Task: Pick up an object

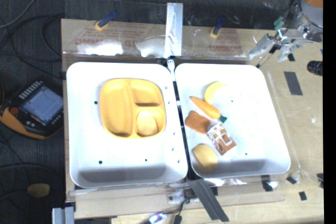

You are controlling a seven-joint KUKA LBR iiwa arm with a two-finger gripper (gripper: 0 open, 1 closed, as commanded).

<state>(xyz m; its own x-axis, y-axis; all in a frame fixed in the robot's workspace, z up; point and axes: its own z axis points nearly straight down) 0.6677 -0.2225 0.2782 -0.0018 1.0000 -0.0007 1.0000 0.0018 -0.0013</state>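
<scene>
Objects for your pick sit clustered in the right bin (pixel 262 113), toward its left half: a pale yellow rounded piece (pixel 213 92) at the top, an orange carrot-shaped toy (pixel 205 108) just below it, a brown bun-like piece (pixel 197 122) touching the carrot, a small printed carton (pixel 221 139) lying tilted beside that, and a tan potato-shaped lump (pixel 205 155) nearest the front wall. They look like smooth plastic play food, loosely piled, so you get several graspable edges close together. Over in the left bin (pixel 84 155) lies a glossy yellow compartment tray (pixel 131 107) with a rounded yellow item (pixel 147 123) in its lower right compartment. Your pincer (pixel 278 39) hangs well apart from the bins, up past the right bin's far corner above the tabletop (pixel 304 123), and you cannot tell whether it's released or clenched; nothing shows between it.
</scene>
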